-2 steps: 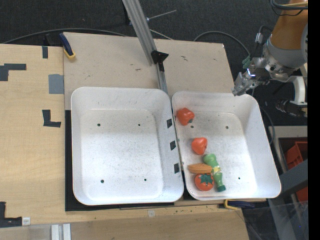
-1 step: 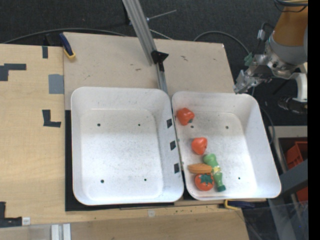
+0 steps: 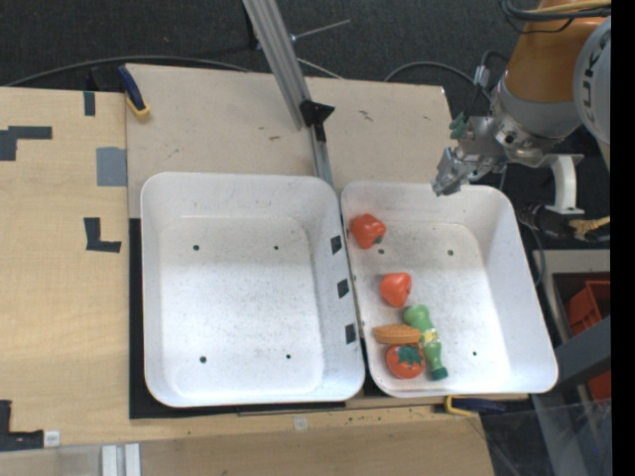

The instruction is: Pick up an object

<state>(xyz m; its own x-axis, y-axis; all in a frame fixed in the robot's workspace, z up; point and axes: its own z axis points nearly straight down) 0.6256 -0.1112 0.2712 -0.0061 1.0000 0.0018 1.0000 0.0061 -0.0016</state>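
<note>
Objects sit in right bin [image 3: 516,266], none picked yet.
Red pieces [image 3: 367,230] and [image 3: 396,288], cluster [image 3: 412,345] near front wall; hand [image 3: 448,178] hovers over far rim, nothing held, opening unclear. Approach step; next likely descend onto one piece.

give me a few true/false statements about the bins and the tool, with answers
1. All the toy items lie in the right bin. True.
2. The tool holds the upper red piece. False: it hangs over the right bin's far rim, apart from every item.
3. The orange stick-shaped piece lies on the left bin floor. False: it lies in the right bin's near cluster.
4. A second red piece sits between the upper red piece and that cluster. True.
</note>
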